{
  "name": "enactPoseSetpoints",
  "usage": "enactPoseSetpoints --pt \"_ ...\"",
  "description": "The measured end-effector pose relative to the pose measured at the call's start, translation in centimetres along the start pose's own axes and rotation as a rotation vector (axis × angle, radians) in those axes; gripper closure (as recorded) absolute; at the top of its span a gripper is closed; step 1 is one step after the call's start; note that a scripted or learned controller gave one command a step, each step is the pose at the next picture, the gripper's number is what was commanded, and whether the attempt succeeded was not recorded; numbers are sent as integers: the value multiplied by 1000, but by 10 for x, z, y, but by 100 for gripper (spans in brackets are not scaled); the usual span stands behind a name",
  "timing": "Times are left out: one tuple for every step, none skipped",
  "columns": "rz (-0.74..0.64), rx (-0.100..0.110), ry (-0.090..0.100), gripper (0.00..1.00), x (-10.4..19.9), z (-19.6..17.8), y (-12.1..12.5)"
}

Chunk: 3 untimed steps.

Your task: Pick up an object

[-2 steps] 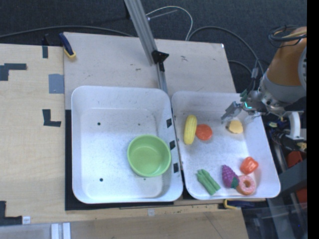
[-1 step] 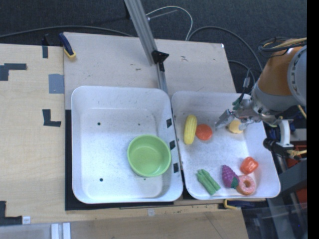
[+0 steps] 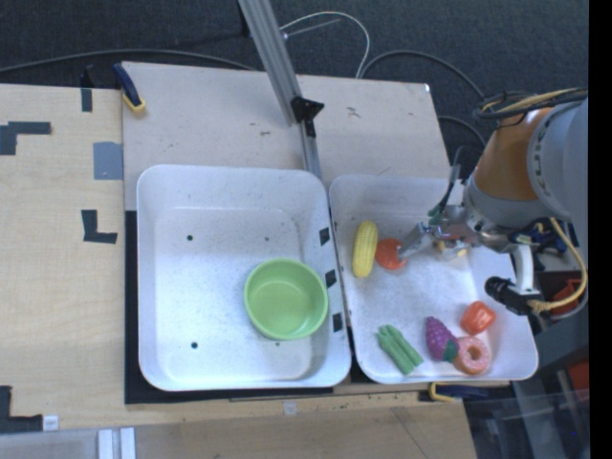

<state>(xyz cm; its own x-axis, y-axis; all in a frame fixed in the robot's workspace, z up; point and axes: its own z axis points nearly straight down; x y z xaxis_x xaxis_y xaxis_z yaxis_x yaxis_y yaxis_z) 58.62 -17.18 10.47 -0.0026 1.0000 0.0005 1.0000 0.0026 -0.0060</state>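
My gripper [image 3: 409, 247] reaches from the right into the right bin [image 3: 402, 187], its tip right against a small red-orange toy [image 3: 387, 255]. A yellow corn cob [image 3: 364, 248] lies just left of that toy, near the bin's left wall. Whether the red toy is gripped cannot be made out. Along the bin's front lie a green vegetable [image 3: 399, 348], a purple grape bunch [image 3: 437, 337], an orange pepper [image 3: 477, 317] and a pink donut [image 3: 472, 355].
A green bowl [image 3: 285, 299] sits in the left bin [image 3: 153, 256], near its front right corner. A grey metal pole [image 3: 277, 51] slants down to the bins' shared back edge. Cables hang off the arm at the right.
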Motion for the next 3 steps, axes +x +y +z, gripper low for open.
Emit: enactPoseSetpoints --pt "1 -7 -1 0 0 13 2" --pt "-1 -9 -1 100 1 2 2" --pt "0 -10 -2 100 4 -55 12"
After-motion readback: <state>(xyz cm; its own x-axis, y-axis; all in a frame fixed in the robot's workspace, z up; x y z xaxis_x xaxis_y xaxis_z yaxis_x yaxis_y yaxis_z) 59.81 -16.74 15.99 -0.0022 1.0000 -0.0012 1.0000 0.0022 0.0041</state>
